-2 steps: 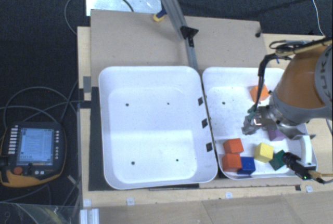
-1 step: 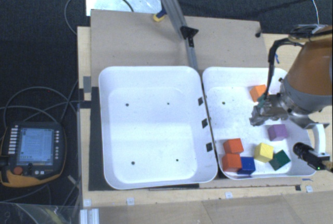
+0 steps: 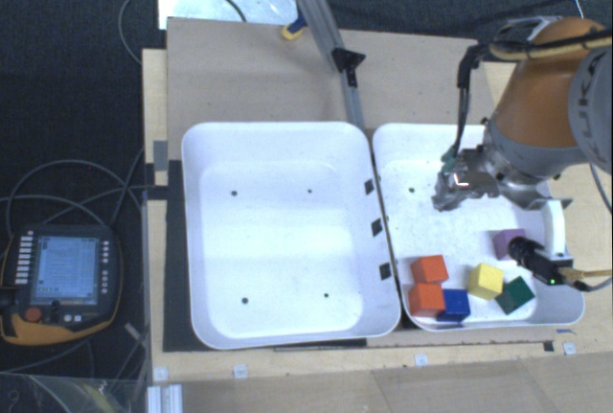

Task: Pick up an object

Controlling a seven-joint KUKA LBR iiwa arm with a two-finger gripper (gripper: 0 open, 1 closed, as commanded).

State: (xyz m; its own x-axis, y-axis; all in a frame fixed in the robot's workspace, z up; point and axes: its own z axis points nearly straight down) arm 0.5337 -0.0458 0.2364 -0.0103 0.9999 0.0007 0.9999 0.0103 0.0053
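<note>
Over the right bin [image 3: 402, 148], gripper [image 3: 450, 195] hovers above bare floor; finger state cannot be told. Approach step, judged. Next: shift toward orange block [image 3: 429, 268], descend.

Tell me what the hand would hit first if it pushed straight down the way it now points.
Probably bare floor of the right bin: the hand points down above white bottom, apart from the blocks nearer the front. Its height is unclear.

You have two bins side by side on the bench [image 3: 249, 66], touching along their inner walls. The left bin [image 3: 206, 210] sits beside the right bin [image 3: 402, 143], which holds a cluster of blocks [image 3: 450, 286] along its near wall. The gripper [image 3: 450, 195] hangs over the right bin's middle, behind the blocks. A pendant [image 3: 59, 282] lies off the bench, to the left.
</note>
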